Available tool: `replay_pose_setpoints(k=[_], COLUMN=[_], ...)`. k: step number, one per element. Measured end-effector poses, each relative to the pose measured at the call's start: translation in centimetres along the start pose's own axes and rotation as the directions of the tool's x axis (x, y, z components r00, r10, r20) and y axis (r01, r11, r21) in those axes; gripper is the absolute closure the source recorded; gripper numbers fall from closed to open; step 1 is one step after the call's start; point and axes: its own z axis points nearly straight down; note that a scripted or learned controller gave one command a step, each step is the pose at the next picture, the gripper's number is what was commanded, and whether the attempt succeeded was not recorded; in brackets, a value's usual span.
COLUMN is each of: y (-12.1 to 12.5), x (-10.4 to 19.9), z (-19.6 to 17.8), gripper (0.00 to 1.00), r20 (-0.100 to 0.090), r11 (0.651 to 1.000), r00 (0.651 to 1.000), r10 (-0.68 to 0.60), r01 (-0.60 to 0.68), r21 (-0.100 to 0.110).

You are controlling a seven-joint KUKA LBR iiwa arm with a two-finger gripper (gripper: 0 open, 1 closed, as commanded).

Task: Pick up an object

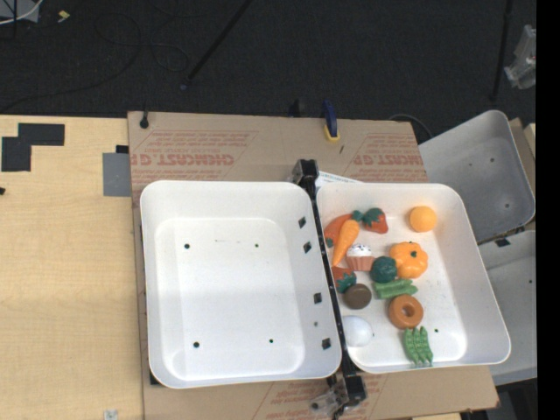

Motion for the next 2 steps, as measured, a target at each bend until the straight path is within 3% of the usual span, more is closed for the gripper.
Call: replay_pose_setpoints(k=[1, 2], y=[-0.3, 0.0], x=[-5.7, -5.5], z=[18.4, 2.9], gripper=[1.0, 1.0], r20=[-0.006, 0.004], r11=[1.0, 1.0], r00=[1.0, 1.0], r10=[0.004, -0.003], r01=[-0.004, 0.003], r21=[0.024, -0.01])
